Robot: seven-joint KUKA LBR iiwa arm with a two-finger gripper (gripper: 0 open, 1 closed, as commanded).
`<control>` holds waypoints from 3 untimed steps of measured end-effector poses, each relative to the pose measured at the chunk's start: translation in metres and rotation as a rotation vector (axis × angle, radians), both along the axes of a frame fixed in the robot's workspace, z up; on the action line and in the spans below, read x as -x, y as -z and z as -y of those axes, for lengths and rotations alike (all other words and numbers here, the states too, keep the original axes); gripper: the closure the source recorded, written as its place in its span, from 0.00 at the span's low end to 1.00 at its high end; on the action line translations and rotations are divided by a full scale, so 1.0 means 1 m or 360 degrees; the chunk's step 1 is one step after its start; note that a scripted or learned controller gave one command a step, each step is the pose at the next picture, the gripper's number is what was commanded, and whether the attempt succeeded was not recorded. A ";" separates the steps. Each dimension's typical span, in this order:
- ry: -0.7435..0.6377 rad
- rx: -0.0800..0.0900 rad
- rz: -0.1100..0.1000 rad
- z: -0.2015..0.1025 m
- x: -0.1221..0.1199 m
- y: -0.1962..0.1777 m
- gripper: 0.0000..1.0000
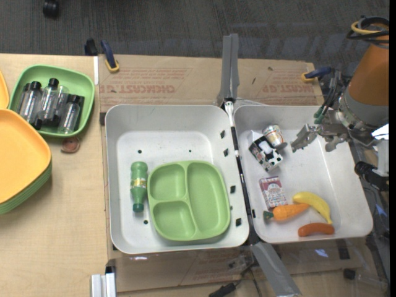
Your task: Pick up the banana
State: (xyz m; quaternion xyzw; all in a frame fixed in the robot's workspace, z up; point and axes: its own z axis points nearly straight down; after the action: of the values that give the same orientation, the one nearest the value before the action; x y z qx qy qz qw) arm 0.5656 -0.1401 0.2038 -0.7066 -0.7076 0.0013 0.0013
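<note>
Step in hand: approach, no grasp made. I see end effector (315, 136) near right bin (346, 166) far rim, holding nothing; finger spread I cannot tell. Banana (314, 204) lies at near side, beside carrot (288, 212). Next: travel toward banana, descend.

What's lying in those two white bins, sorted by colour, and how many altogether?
Green: 2, the bottle and the divided tray
Yellow: 1, the banana
Orange: 2, the carrot and a second orange piece
Red: 1, the small packet
Black and white: 1, the toy
Total: 7
</note>
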 end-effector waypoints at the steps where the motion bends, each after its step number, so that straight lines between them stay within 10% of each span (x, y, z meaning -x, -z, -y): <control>1: 0.0072 0.0001 0.0002 0.050 -0.017 0.082 0.00; 2: 0.0088 -0.0012 0.0005 0.070 -0.020 0.112 0.00; 3: 0.0091 -0.0006 0.0005 0.072 -0.019 0.103 1.00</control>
State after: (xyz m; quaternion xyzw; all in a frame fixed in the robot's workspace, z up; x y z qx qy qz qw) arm 0.5847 -0.2124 0.1005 -0.7266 -0.6871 -0.0010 0.0015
